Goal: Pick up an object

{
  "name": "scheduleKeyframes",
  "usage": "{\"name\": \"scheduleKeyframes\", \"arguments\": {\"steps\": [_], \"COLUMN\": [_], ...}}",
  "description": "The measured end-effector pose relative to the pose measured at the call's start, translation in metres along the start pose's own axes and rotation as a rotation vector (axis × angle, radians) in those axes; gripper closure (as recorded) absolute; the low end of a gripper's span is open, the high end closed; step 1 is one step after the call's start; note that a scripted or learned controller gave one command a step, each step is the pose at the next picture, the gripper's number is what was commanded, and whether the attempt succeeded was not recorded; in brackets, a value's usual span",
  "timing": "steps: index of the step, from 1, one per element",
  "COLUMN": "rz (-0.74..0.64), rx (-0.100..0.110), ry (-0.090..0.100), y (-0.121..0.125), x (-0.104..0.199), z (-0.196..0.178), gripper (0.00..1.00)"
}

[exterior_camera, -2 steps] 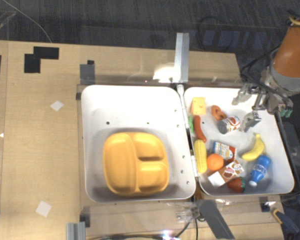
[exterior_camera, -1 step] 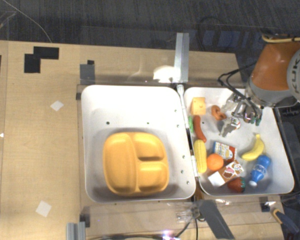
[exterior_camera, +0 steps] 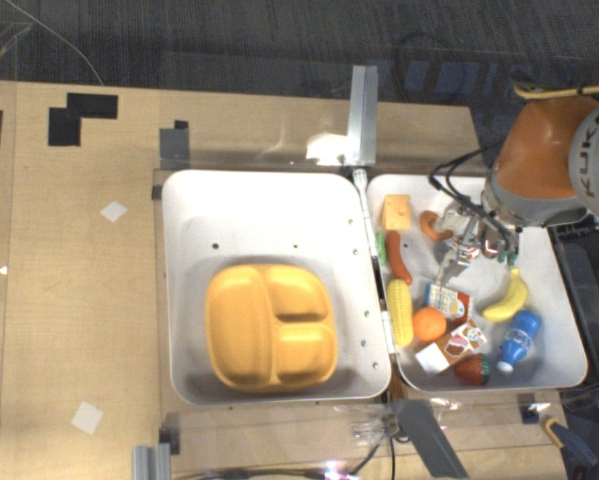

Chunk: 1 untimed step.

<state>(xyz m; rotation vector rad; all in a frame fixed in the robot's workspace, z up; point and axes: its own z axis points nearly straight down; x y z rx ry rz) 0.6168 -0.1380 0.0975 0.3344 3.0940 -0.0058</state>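
Note:
The right bin (exterior_camera: pixel 564 298) holds several small toy foods. Among them are a cheese wedge (exterior_camera: pixel 396 211), a red sausage (exterior_camera: pixel 399 260), a corn cob (exterior_camera: pixel 400 311), an orange (exterior_camera: pixel 429 324), a small carton (exterior_camera: pixel 446 299), a banana (exterior_camera: pixel 508 299) and a blue bottle (exterior_camera: pixel 518 339). My gripper (exterior_camera: pixel 461 259) hangs over the middle of this bin, just above the small carton, fingers pointing down and left. Nothing shows between its fingers. The arm's orange band (exterior_camera: pixel 539 153) sits over the bin's back right corner.
The left bin (exterior_camera: pixel 259 198) holds a yellow divided tray (exterior_camera: pixel 270 324) in its front half. A metal post (exterior_camera: pixel 363 118) stands at the back between the bins. More items, a red strawberry-like piece (exterior_camera: pixel 470 370) and a white packet (exterior_camera: pixel 432 357), crowd the right bin's front.

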Motion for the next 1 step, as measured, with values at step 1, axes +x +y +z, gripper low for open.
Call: {"name": "scheduleKeyframes", "arguments": {"steps": [1], "rz": [0.424], "rx": [0.003], "ry": [0.022], "y": [-0.0009], "x": [-0.0417], "z": [0.0033], "gripper": [0.0]}}
